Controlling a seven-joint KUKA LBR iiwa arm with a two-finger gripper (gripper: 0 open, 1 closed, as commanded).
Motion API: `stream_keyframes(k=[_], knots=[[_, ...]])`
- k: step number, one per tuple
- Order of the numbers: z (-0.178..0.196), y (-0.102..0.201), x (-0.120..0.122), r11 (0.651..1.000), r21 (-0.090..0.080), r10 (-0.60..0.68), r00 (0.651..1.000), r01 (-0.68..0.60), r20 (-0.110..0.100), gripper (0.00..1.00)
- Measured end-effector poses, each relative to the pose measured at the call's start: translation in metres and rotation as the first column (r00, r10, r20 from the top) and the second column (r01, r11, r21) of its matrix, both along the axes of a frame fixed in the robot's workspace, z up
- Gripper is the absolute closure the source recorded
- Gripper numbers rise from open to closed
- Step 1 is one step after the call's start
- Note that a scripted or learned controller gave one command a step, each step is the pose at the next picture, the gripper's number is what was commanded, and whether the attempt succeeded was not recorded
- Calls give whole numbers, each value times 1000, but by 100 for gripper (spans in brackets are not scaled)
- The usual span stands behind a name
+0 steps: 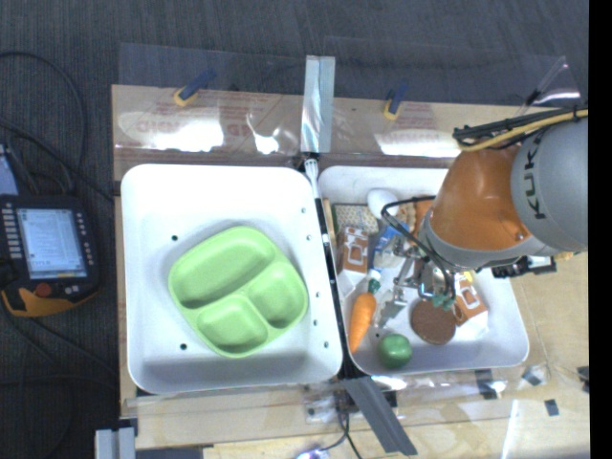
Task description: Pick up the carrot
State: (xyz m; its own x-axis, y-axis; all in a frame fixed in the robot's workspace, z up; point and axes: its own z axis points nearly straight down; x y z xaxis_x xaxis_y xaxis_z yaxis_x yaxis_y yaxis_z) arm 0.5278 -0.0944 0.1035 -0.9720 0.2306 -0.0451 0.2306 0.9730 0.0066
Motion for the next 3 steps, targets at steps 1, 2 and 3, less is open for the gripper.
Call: stream_keyframes(k=[1,2,3], knots=[[0,3,13,999,4,-48,999,48,0,0],[0,3,15,992,8,-128,992,128,0,0],[0,-6,-18,998,-15,59,998,-59,25,0]])
